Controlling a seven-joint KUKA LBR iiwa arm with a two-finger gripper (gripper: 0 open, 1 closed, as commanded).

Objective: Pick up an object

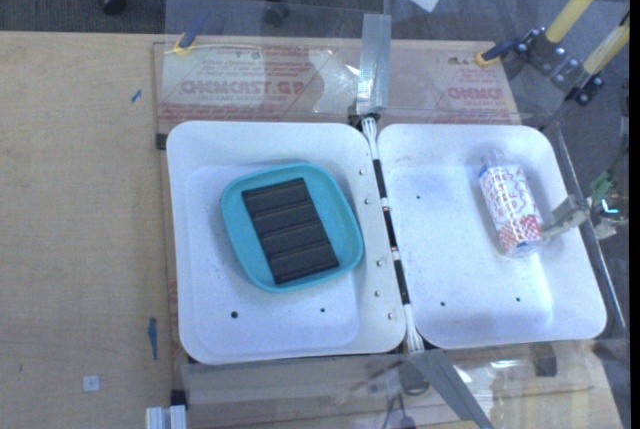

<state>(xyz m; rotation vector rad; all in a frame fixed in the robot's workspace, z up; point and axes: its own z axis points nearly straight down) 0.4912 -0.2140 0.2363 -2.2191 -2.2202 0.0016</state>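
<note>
While a wooden table [80, 217] carries two white bins, we see a teal plate [345, 217] with a dark ridged block [290, 230] in the left bin [200, 317], a red-and-white can [508, 205] in the right bin [450, 307]. Grey carpet lies beyond. At the right edge, the hand [585, 213] is blurred; its state we cannot tell.

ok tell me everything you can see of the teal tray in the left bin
The teal tray is a shallow, rounded-corner square dish, plastic by its look, lying flat and turned slightly askew on the floor of the left bin, near its middle. A dark ridged block, split into four bars, rests inside it and covers most of its floor. Nothing else touches the tray.
</note>
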